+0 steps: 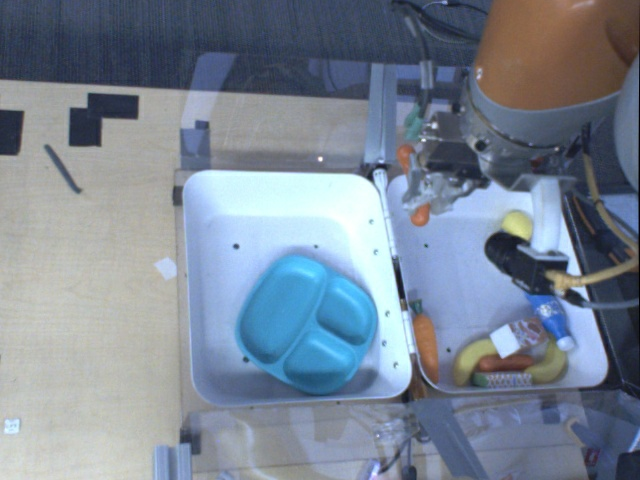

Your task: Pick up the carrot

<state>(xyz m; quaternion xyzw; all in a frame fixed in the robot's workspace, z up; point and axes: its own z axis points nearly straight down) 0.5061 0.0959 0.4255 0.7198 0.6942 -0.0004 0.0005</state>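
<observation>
As arm [540,58] overhangs, carrot [426,340] lies

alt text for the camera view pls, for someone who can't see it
A grey and orange robot arm reaches in from the right, its pincer above the back left corner of the right bin, far from the carrot lying by that bin's front left wall. The left bin holds a blue divided plate.

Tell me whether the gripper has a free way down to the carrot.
Probably yes. The carrot lies uncovered in the right bin, though tight against its left wall, which may crowd one finger. The gripper hangs over the bin's far end.
</observation>
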